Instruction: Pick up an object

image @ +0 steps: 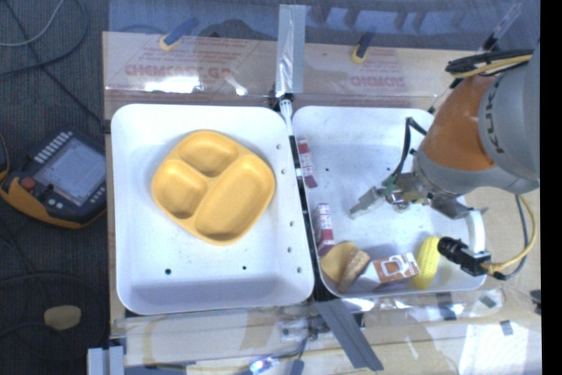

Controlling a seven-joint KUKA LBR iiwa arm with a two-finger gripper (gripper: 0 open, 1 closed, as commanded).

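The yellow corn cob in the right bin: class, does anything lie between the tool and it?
Nothing visible does. The tool hangs over bare bin floor, with the corn cob lying near the front wall, open floor between them.

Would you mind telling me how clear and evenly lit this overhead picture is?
Camera view: soft all over, so small items by the right bin's near wall blur; glare on the clear sheet behind the bins; the yellow divided plate reads clearly; the gripper looks smeared.

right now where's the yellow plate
The yellow plate lies in the middle of the left bin, across the divider from the gripper.
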